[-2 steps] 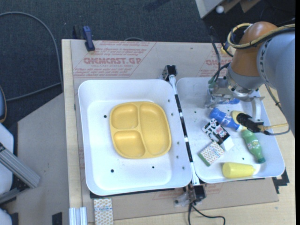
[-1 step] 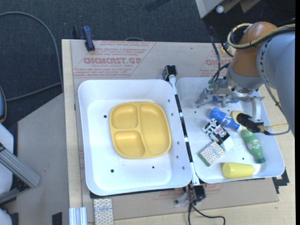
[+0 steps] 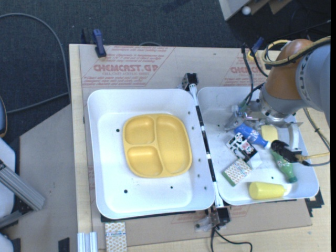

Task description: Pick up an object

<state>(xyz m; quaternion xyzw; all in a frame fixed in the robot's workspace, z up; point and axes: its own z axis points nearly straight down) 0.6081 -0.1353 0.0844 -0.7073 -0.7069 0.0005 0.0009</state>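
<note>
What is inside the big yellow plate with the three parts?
Nothing that I can see. The yellow plate lies in the left bin, and all three compartments show bare yellow. The toys lie in the right bin, under the gripper.

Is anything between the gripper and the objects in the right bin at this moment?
Nothing visible. The gripper is already down inside the right bin, right over the blue object and next to the black-and-white item. The yellow cylinder and green tube lie apart, nearer the bin's front edge.
</note>
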